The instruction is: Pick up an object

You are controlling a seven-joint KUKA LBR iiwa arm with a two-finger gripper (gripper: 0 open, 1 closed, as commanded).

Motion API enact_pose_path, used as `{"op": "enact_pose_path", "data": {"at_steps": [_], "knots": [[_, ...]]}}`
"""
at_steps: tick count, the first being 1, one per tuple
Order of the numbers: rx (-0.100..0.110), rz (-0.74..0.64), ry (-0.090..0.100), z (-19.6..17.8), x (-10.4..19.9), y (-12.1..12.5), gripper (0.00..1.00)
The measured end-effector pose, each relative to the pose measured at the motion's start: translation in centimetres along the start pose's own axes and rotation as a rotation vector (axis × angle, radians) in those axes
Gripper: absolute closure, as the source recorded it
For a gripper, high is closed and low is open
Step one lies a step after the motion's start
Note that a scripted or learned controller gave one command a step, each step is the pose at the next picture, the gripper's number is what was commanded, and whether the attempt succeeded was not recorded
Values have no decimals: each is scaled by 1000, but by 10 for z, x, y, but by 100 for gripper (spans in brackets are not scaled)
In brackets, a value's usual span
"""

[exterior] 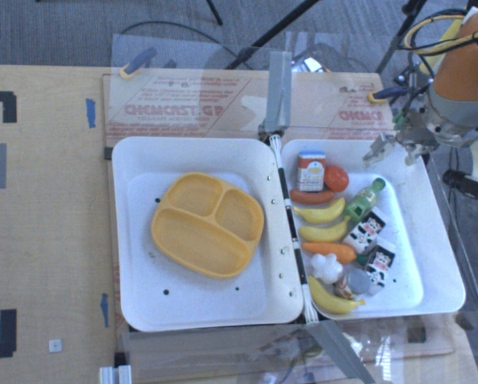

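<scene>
We see the gripper (393,152) hanging over the far right corner of the right bin (441,272), and its two fingers stand apart, with white bin floor showing between them and nothing held. The objects to choose from are all piled in that bin's left half, against the wall it shares with the left bin (134,238), which carries only a yellow divided plate (207,223).

What the coming move turns on is direction: every candidate lies from the fingers toward the near-left of the camera view. We judge the nearest to be the green bottle (364,200), just below and to the left of the fingertips. Its long axis runs on a slant, cap up toward the gripper and base down toward the bananas (319,211), so the fingers would have to close across that slant and not along it. The red tomato (336,179) and the small carton (311,171) sit a little farther left, close under the far wall. The carrot (329,249), the cow-print cartons (365,231) and the lowest banana (329,295) lie deeper in the pile, packed touching one another, and would be harder to take cleanly
</scene>
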State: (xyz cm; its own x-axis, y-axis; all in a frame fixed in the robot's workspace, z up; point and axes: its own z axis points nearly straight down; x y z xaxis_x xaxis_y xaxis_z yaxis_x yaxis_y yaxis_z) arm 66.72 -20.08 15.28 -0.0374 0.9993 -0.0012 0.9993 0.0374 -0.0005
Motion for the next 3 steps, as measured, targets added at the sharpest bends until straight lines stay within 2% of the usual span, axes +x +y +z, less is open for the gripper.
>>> {"op": "enact_pose_path", "data": {"at_steps": [1,2,3], "knots": [[-20,-38,-6,44,12,-94,0],[-7,-199,0,66,71,-111,0],[2,-91,2,-16,81,-113,0]]}}
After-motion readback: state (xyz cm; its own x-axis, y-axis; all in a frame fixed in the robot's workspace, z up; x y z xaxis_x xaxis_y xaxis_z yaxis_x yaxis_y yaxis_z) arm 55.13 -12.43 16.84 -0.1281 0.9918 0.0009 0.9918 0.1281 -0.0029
